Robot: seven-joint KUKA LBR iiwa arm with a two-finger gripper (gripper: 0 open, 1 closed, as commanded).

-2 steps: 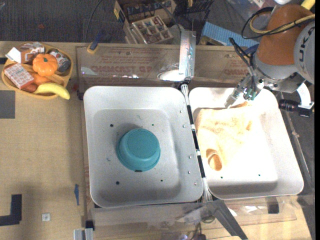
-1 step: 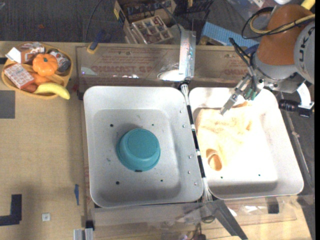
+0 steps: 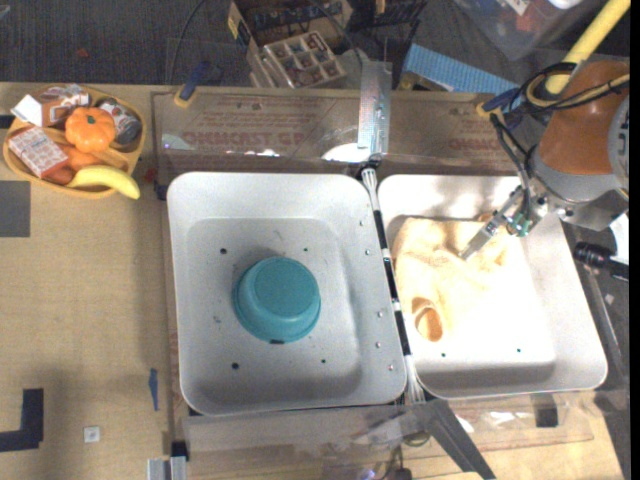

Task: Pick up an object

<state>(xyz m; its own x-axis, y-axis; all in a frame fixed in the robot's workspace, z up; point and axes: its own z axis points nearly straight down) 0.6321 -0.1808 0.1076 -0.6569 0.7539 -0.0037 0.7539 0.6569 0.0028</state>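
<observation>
A teal bowl [image 3: 278, 299] lies upside down in the middle of the left bin [image 3: 200, 208]. In the right bin [image 3: 560, 318] a pale cream, soft-looking heap [image 3: 435, 256] fills the left half, and a small orange-brown piece [image 3: 428, 321] sits at its near end. The arm comes in from the upper right, its orange band [image 3: 580, 108] above the wrist. My gripper [image 3: 478, 243] slants down to the left over the far part of the right bin, its tip at the right edge of the cream heap. Nothing shows as lifted.
A bowl of toy fruit with an orange pumpkin [image 3: 90, 128] and a banana [image 3: 108, 179] stands on the bench at the far left. Cardboard walls [image 3: 270, 118] run behind the bins. Cables [image 3: 515, 138] hang by the arm. Crates and clutter lie beyond the bench.
</observation>
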